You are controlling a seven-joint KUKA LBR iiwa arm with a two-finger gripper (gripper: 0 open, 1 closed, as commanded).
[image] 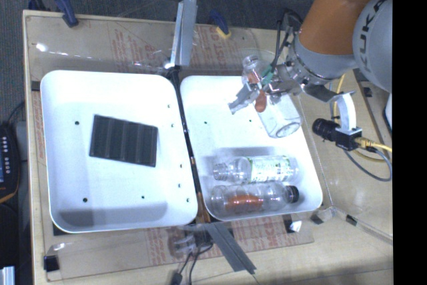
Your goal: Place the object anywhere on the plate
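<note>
- Nearest, two clear bottles [253,169] [252,197] lying side by side at the right bin's [200,143] front.
- Farther back, a clear cup [279,118] tilted, seemingly pinched at the gripper [257,95]; jaws' state impossible to tell for sure.
- Likely the carry step: next, a leftward traverse to the dark plate [124,140] in the left bin [60,117].
- Farthest, arm [333,17] reaching in from the right, wrist angled down.

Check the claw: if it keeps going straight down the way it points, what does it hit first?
Probably the clear cup lying just under the claw in the right bin; then the bin floor. Depth is hard to judge from this single slanted view.
</note>
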